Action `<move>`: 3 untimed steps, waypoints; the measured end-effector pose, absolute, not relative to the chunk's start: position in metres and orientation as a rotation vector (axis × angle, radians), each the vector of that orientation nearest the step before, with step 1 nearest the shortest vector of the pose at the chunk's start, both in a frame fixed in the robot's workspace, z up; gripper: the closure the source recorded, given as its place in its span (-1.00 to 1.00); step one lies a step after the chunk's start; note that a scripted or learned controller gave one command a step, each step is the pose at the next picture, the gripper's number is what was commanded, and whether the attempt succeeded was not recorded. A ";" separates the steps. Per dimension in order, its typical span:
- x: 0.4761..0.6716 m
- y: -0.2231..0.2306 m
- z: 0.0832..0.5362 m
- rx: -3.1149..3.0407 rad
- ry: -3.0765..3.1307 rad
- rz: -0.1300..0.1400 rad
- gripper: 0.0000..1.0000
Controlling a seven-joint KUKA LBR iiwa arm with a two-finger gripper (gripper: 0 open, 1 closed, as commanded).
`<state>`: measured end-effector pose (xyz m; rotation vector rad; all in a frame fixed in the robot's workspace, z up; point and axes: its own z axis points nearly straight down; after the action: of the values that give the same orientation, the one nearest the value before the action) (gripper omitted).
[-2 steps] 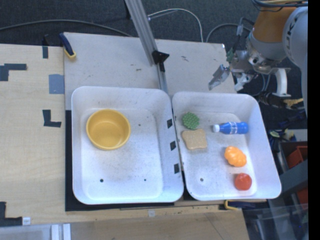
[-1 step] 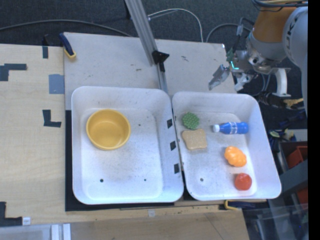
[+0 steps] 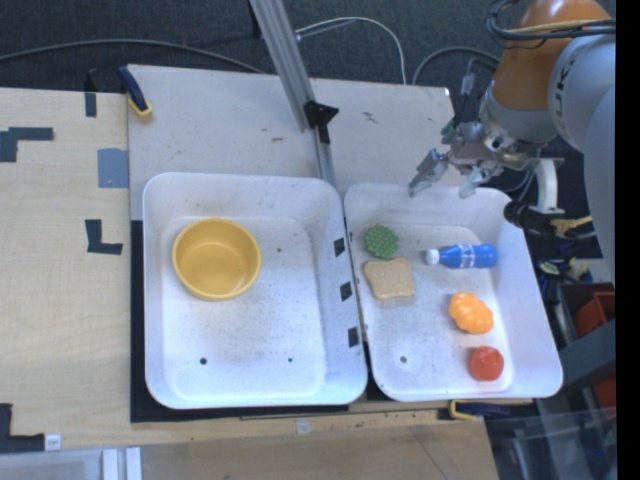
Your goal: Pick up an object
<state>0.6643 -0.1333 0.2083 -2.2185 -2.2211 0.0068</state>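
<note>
Our gripper (image 3: 444, 181) hangs over the far rim of the right bin (image 3: 527, 298), its 2 fingers spread wide and holding nothing.

5 things lie in that bin, any of which would serve. Nearest the gripper are the green scrubber (image 3: 381, 240) and the bottle (image 3: 462, 257), which lies on its side with its white cap toward the scrubber. Just in front of the scrubber sits the toast (image 3: 389, 279), and toward the near right corner the orange piece (image 3: 471, 312) and the red ball (image 3: 486, 363).

We judge all 5 to be light, toy-like items. The bottle looks stiff and smooth, so it may roll or slip; we would close across its blue barrel, at the middle, not along its length. The toast is flat and low, hard to get fingers under. The scrubber looks soft and rough, likely the most forgiving grip, taken across its width. The round red ball could squirt out of a shallow pinch.

The yellow bowl (image 3: 216, 258) sits alone in the left bin (image 3: 160, 298), well apart from the gripper.
</note>
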 end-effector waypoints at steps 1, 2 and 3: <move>0.664 -0.142 0.161 -2.219 -2.223 0.003 -1.00; 0.660 -0.147 0.114 -2.217 -2.220 0.008 -1.00; 0.661 -0.147 0.128 -2.218 -2.225 0.002 1.00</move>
<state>0.6613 -0.1466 0.1277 -2.2182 -2.2251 0.0025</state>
